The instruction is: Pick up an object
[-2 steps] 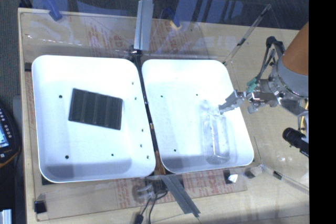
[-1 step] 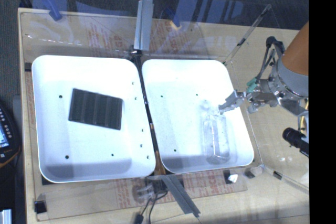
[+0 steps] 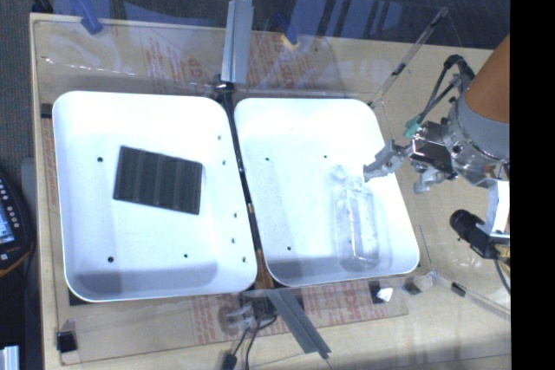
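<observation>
Clear plastic bottle (image 3: 355, 221) lies lengthwise in your right white bin (image 3: 286, 186), near its right wall. Your pincer (image 3: 381, 165) hovers at that rim, just above the cap; I cannot tell its state. Dark ribbed rectangular pad (image 3: 159, 179) rests in the left bin (image 3: 78, 186).

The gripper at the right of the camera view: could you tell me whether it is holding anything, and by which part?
Nothing shows between the fingers of the gripper. It hangs at the right bin's right rim, above the neck end of the clear bottle lying there.

A clear, glossy plastic bottle (image 3: 355, 221) is seen in the smooth white plastic right bin (image 3: 286, 256); a dark, matt ribbed pad (image 3: 159, 179) in the left bin (image 3: 87, 273); the counter (image 3: 130, 43) looks wooden.
</observation>
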`<action>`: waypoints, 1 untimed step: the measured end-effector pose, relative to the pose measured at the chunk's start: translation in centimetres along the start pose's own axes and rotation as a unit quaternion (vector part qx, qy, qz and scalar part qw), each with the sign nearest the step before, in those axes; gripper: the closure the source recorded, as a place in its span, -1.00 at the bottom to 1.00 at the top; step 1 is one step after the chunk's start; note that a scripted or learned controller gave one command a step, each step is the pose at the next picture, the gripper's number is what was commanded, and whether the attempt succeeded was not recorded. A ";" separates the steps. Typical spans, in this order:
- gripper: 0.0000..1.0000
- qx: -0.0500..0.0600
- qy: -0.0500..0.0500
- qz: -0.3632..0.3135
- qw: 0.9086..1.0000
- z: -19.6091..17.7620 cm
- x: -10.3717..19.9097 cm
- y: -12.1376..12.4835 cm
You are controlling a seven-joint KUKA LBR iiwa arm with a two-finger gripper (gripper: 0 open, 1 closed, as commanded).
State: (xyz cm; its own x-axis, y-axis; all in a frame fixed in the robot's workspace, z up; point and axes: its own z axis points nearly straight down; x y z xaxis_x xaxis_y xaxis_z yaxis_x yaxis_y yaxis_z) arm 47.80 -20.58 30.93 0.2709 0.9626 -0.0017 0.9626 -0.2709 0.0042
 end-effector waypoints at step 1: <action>-1.00 0.001 0.000 0.010 1.000 -1.0 0.4 -0.1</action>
State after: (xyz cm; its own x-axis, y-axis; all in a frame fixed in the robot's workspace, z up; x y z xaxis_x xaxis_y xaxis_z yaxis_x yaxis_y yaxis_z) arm 47.80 -20.19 31.94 0.2902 0.9570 -0.0012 0.9570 -0.2902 0.0024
